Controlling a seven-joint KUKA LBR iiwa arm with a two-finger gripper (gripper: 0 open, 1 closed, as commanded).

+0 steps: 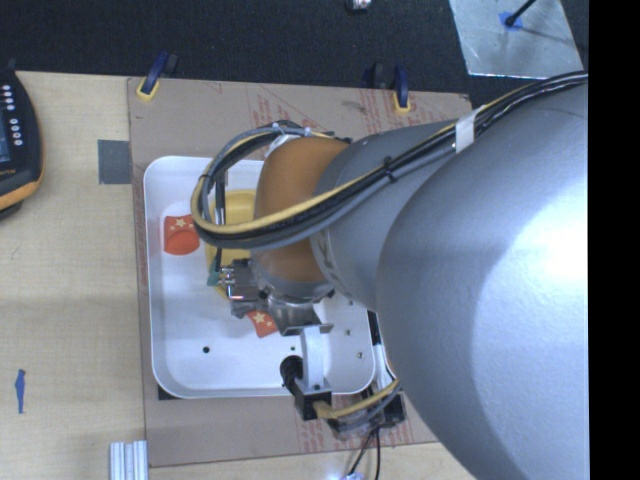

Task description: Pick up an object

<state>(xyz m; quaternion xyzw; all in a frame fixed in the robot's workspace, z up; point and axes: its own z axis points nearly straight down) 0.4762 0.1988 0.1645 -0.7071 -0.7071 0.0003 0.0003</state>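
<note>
Arm's wrist low over left white bin point(160, 268), hiding gripper; pincer state cannot be judged. Red block point(180, 234) at bin's left, yellow object point(238, 211) beside wrist. Risk: blind closure, missed grasp.

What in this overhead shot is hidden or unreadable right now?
- Gripper: buried beneath the arm's wrist; open or shut unknowable.
- Yellow object: mostly covered by cables and the orange band.
- Small red piece: partly under the wrist.
- Right bin: blocked by the arm's grey body.
</note>
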